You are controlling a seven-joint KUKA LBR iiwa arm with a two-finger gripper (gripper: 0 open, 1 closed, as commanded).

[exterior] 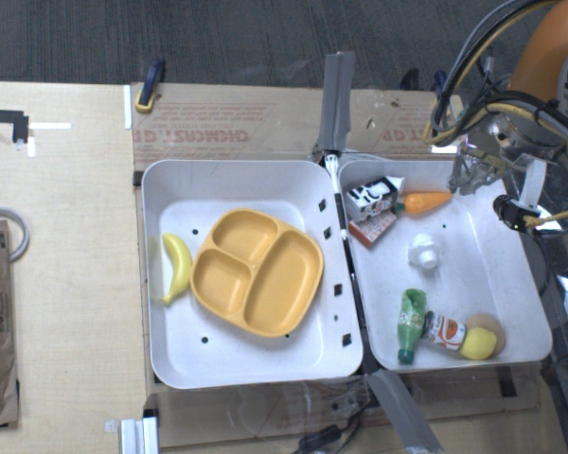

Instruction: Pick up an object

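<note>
Camera view looks down on two white bins side by side; the left bin (161, 348) carries a banana (176, 266) by its left wall and, touching it, a yellow divided plate (257, 270) near the middle; the right bin (521, 282) holds a black-and-white carton (373, 197) in its back left corner, with a carrot (423, 202) just beside it; a small white object (423, 252) lies near the middle; a green bottle (414, 323) rests along the front edge, beside a lemon (480, 344) in the front right corner; the gripper (470, 180) hangs over the back right corner, near the carrot's tip, with nothing seen between it.
</note>
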